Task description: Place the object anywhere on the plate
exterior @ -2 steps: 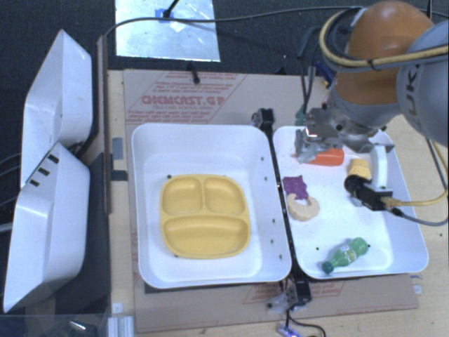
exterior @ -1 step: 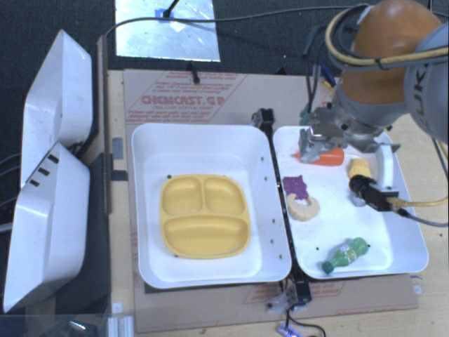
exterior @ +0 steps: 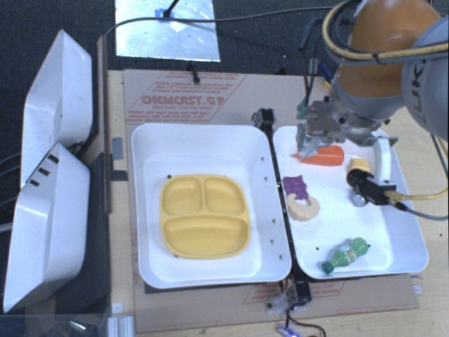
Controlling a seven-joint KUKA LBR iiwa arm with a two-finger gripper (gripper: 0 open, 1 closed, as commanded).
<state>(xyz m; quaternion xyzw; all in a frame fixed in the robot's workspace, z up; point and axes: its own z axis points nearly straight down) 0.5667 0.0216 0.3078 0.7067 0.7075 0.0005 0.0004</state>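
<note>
Since my jaws sit low at the rear of the right bin (exterior: 400, 237), over the left end of the orange carrot-shaped piece (exterior: 328, 157), I take that piece to be the object to move.

Jaw state: cannot be determined. My wrist housing covers them from above, so I cannot tell how far apart they are or whether anything is between them. I treat the piece as not secured.

Object location: it lies flat on the bin floor with its long axis across the bin, and its left end is under my wrist. A purple piece (exterior: 295, 186) and a pale ring-shaped piece (exterior: 304, 208) lie close together nearer the front. A green bottle (exterior: 346, 254) lies well apart at the front.

Handling, as judged: probably a plastic toy, light and stiff with a smooth skin. On a tapered body, a grip near the tip tends to squeeze it out. Recommended hold: across the short axis at the thicker middle, square to the length. Gripped off-centre, it may pivot or roll.

Destination: the yellow divided plate (exterior: 205, 234) at the centre of the left bin (exterior: 210, 142). All three of its compartments are bare. Any one will serve, and the long front one is the widest target. The carry must clear the two rims that meet between the bins.
</note>
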